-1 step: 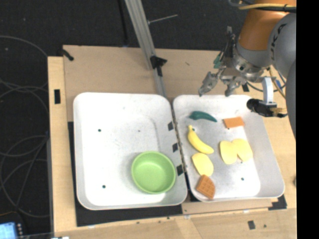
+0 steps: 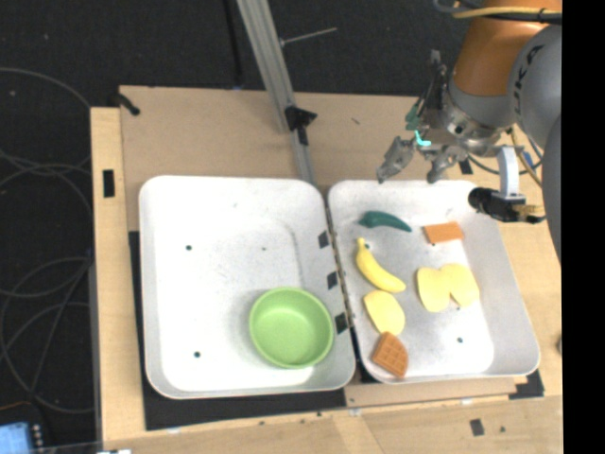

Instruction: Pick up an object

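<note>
The arm (image 2: 506,41) is cut off by the top and right edges. A blue thing (image 2: 17,438) at the bottom left corner is cropped. The waffle (image 2: 389,355) partly overlaps the right bin's rim (image 2: 515,320).

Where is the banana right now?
The banana lies in the right bin, near its left wall, just below the dark green piece and above a pale yellow piece.
</note>
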`<state>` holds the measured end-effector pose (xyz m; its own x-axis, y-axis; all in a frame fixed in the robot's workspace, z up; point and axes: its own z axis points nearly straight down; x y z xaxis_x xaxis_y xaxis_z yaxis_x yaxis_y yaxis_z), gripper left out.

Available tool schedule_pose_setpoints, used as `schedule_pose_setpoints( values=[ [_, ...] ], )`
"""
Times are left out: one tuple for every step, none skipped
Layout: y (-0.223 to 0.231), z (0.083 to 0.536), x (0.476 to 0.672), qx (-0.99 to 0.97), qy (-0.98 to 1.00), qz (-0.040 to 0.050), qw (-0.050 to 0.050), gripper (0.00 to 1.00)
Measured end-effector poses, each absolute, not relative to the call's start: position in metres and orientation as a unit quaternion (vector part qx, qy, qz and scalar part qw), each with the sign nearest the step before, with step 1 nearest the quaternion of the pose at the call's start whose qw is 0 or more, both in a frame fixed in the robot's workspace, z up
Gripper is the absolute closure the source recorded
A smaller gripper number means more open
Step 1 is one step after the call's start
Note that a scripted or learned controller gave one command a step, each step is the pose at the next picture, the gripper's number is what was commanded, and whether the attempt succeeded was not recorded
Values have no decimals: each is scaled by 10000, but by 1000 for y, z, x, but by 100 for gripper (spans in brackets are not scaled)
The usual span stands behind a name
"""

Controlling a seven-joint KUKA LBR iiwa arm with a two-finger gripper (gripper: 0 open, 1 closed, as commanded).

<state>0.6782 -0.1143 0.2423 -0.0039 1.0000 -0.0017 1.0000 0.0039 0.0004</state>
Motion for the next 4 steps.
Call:
schedule_pose_setpoints(
  values=[
    [-114,180,673,7070,7072,-27,-8,0],
    [-114,117,673,7070,7072,-28,-8,0],
    [-117,107,677,7072,7070,10,72,0],
    [-117,122,680,7071,7070,53,115,100]
  ],
)
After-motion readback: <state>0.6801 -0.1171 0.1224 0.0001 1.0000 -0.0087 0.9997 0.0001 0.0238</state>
